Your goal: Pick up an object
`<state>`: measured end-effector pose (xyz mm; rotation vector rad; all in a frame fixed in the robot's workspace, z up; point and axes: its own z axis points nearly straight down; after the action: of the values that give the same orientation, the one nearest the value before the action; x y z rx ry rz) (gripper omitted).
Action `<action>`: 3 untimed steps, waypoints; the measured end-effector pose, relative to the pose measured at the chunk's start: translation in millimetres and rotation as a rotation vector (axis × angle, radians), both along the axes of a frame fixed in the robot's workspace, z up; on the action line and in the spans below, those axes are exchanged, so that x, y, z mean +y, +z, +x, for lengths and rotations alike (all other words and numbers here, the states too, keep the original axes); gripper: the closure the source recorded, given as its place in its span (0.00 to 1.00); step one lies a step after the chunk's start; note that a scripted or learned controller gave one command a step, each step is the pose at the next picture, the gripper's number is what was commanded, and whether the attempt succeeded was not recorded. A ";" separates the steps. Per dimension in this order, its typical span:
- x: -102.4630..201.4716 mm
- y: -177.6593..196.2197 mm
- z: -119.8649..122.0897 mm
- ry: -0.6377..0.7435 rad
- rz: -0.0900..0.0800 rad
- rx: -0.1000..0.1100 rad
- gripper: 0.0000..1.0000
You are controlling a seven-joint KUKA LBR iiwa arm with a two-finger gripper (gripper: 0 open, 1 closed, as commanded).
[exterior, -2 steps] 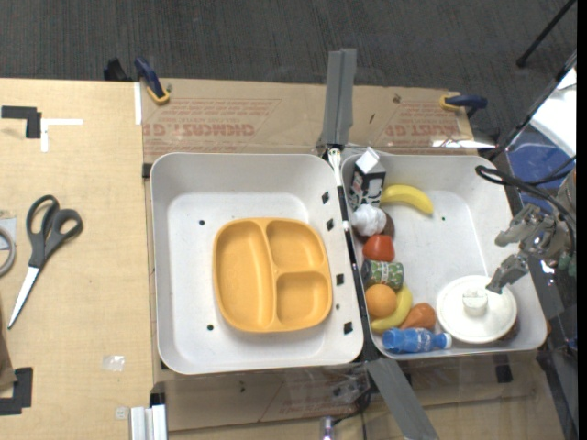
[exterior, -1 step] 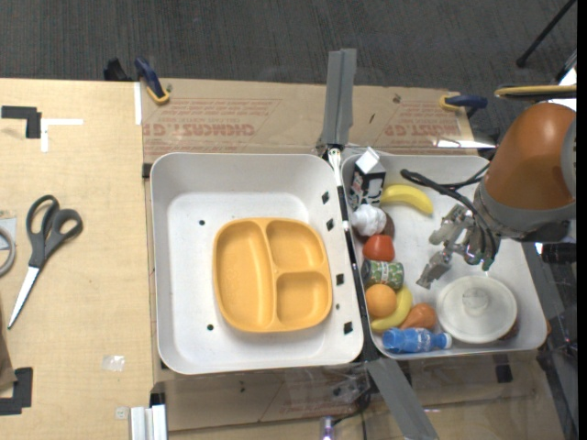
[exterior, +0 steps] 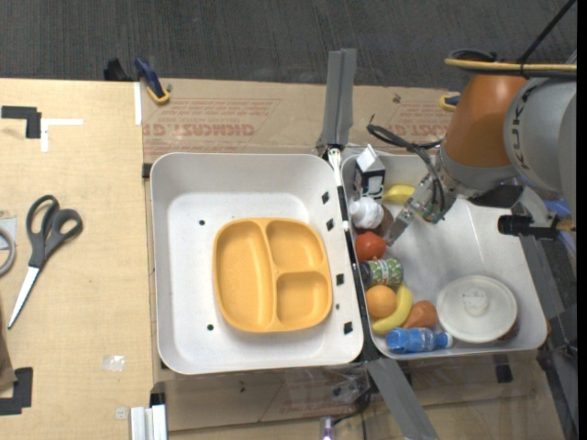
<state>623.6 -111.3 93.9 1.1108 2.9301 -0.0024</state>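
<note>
Your stock, largest first. Left bin (exterior: 174, 273): holds one yellow divided plate (exterior: 272, 274), long axis running 12 to 6 o'clock. Right bin (exterior: 527, 291): the arm (exterior: 514, 126) enters from 3 o'clock, gripper (exterior: 404, 223) low over the bin's upper left; whether its fingers are parted or closed, you cannot tell. White round lid (exterior: 477, 307) sits at the bin's 5 o'clock. Along the left wall, from 12 to 6 o'clock: small carton (exterior: 370, 168), white ball (exterior: 366, 213), tomato (exterior: 371, 246), green can (exterior: 385, 271), orange (exterior: 380, 301). Banana (exterior: 397, 313) curves from 1 to 7 o'clock beside the orange. Blue bottle (exterior: 417, 340) lies 9 to 3 o'clock against the near wall. Scissors (exterior: 41, 246) rest on the bench (exterior: 83, 337), well left.
</note>
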 end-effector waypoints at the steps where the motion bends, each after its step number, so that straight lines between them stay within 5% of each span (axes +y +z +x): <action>1: -64.3 -0.8 -43.8 -0.002 0.002 0.004 0.00; 2: -4.6 0.7 17.9 -0.027 0.003 0.001 0.00; 3: -111.9 16.7 -28.2 0.011 0.001 0.002 0.00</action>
<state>595.3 -223.1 110.6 1.0951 2.9389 -0.0016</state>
